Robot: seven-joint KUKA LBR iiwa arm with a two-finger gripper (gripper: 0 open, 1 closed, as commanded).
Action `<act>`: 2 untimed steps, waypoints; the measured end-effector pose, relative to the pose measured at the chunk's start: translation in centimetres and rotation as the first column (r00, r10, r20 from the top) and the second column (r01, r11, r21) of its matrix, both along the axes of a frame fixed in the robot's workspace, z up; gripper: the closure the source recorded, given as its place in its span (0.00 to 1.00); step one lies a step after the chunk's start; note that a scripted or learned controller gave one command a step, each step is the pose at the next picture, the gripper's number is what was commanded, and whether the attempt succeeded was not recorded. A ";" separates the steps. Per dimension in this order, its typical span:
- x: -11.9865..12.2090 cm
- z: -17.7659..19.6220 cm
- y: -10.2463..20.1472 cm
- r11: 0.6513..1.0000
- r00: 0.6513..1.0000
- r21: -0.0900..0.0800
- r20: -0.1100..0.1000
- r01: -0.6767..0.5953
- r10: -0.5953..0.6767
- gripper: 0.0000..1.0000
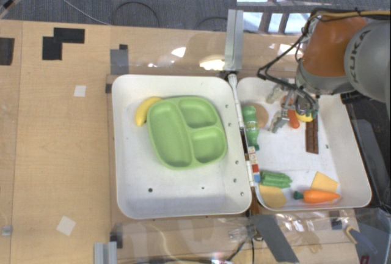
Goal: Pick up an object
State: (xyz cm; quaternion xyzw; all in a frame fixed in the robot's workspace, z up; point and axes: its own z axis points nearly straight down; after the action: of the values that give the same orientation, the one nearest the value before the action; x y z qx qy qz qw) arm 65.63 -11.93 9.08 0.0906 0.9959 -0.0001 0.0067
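Note:
My gripper (pixel 286 115) hangs low over the upper part of the right bin (pixel 351 153), below the grey arm with its orange band (pixel 327 43). A small orange and yellow object (pixel 297 117) lies right against the gripper's right side; whether it is held cannot be made out. A green bottle (pixel 249 118) and a tan round piece (pixel 262 114) lie just to the gripper's left. A brown bar (pixel 312 135) lies just to its lower right.
Along the right bin's front lie a green vegetable (pixel 275 179), a tan disc (pixel 273 197), a yellow wedge (pixel 324 182) and a carrot (pixel 319 197). The left bin (pixel 131 189) holds a green divided plate (pixel 186 131) and a banana (pixel 145 109).

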 end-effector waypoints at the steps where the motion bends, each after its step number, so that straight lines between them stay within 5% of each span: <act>1: -1.3 -0.2 -4.4 0.999 0.999 -0.002 -0.002 -0.038 0.038 0.00; 2: -0.7 -0.3 -1.0 1.000 1.000 0.002 -0.002 -0.017 0.017 0.00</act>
State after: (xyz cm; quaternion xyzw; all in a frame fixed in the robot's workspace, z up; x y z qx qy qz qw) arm 64.89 -12.97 8.79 0.0824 0.9966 0.0008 0.0055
